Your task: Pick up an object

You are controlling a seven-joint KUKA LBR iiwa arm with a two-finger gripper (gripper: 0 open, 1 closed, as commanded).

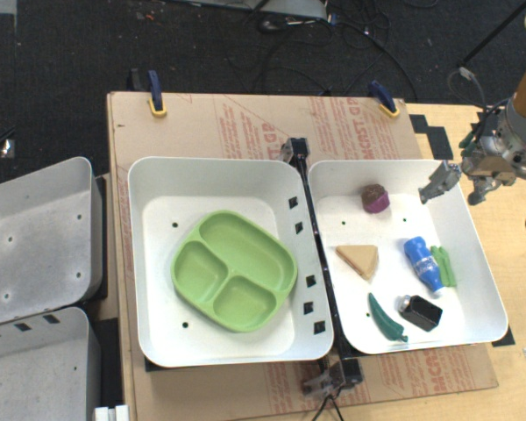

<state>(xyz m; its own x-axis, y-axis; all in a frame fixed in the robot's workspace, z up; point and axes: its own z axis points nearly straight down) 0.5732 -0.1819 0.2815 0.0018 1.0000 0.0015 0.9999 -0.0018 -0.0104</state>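
Dark floor w/ cables behind, cardboard-topped tabletop (219,117) carrying two white bins. Your pincer (456,185) hangs over the right bin (486,274) at its upper right edge, fingers spread wide, nothing between them. Nearest to it: purple piece (375,198), just left. Below that, tan wedge (358,260), blue bottle (422,263) touching a green strip (444,266), black block (421,312), dark green pod (385,317). Left bin (149,235) holds a green divided plate (234,271).
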